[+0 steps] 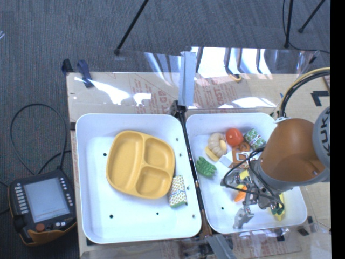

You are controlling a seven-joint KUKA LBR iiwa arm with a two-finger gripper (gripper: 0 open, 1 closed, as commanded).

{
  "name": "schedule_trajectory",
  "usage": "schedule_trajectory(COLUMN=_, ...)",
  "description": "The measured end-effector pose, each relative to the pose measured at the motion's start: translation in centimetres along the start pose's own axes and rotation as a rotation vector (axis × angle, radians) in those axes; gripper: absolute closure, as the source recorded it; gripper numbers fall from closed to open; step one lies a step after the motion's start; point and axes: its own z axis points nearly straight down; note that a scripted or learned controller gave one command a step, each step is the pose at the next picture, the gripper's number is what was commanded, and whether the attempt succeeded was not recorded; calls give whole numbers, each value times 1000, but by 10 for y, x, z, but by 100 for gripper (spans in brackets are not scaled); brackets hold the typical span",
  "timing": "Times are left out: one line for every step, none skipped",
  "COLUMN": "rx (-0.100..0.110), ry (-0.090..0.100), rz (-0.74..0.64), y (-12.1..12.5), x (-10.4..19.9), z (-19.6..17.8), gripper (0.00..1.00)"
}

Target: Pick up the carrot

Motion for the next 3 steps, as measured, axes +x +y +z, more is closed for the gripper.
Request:
schedule_trajectory(rx=-1, ry=1, rz=-5, y=2, x=-1, z=-9, gripper=100)
schedule_trajectory(rx=1, ry=-8, rz=149, y=53, x=-12, z=-163, gripper=100)
schedule_trajectory(rx=-1, ry=2, rz=-317, y=29, x=4, z=-80, gripper=100)
